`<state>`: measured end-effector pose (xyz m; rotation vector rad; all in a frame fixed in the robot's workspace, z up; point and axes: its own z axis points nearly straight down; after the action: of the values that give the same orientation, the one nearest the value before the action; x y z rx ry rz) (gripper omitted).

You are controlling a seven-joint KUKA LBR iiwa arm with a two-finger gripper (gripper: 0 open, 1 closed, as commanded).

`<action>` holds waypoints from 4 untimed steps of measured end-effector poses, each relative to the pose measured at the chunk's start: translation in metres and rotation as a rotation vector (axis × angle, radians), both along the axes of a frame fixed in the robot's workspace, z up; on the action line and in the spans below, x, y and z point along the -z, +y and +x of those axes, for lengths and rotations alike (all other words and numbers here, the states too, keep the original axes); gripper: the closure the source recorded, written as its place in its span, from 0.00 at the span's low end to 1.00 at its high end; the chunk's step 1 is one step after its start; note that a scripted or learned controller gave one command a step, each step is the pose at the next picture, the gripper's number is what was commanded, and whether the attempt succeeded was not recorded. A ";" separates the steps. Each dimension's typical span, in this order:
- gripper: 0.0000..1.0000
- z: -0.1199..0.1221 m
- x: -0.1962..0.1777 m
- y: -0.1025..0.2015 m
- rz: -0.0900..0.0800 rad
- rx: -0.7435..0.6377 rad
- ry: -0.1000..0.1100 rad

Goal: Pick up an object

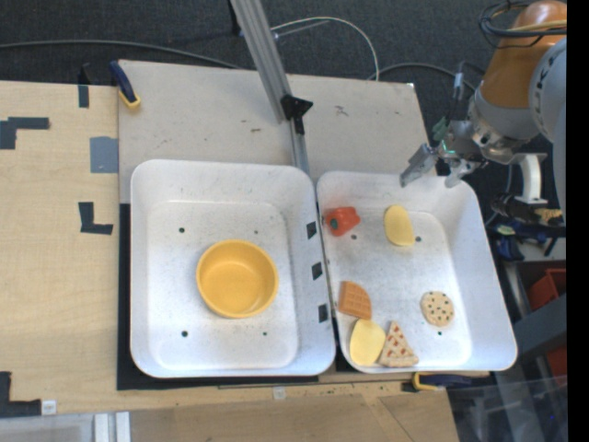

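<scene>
**Now: tool poised over the right bin's far corner**

Starting at your left, the left bin [147, 247] holds a yellow bowl [236, 277], sitting upright near its middle. Moving across, the right bin [479, 274] carries a red tomato-like piece [342, 219], a waffle piece [354, 299], a yellow wedge [366, 343], a pizza slice [398, 346], a pale yellow oval piece [398, 226] and a chocolate-chip cookie [437, 308]. Further right, your tool [434, 170] hangs above that bin's far rim, fingers spread apart and clamping nothing.
</scene>
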<state>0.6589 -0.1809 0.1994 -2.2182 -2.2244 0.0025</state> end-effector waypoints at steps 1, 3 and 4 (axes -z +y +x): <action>0.00 0.000 0.000 0.000 0.000 0.000 0.001; 0.00 0.008 0.105 0.003 -0.002 0.003 0.011; 1.00 0.008 0.095 0.004 -0.001 0.001 0.011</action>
<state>0.6667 -0.1767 0.1046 -2.2138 -2.2187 0.0149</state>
